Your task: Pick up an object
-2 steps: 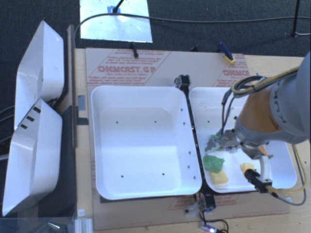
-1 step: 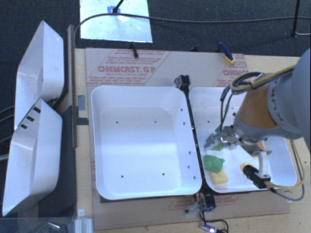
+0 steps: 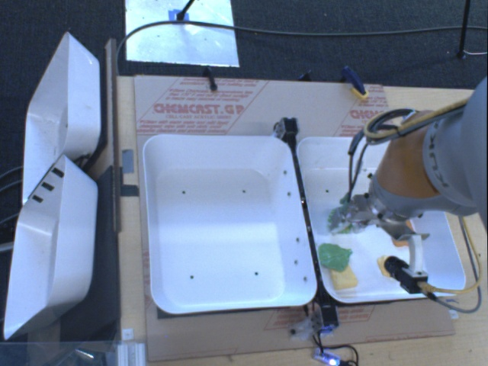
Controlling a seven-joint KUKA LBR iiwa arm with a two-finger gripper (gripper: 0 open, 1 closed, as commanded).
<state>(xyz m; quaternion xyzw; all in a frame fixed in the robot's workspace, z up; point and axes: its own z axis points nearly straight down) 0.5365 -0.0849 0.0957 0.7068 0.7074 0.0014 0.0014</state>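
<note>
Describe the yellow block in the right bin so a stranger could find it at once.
Start at the right bin, the one the arm reaches into, and go to its near left corner. There the yellow block lies flat against the near wall. A leafy green piece sits just behind it, touching or overlapping it; the block is the pale yellow, squared-off one.

Smooth glossy white plastic bins (image 3: 221, 227); matt brown cardboard sheet (image 3: 229, 105) beneath; dull shiny metal plate (image 3: 179, 21) beyond the bench's far edge.
</note>
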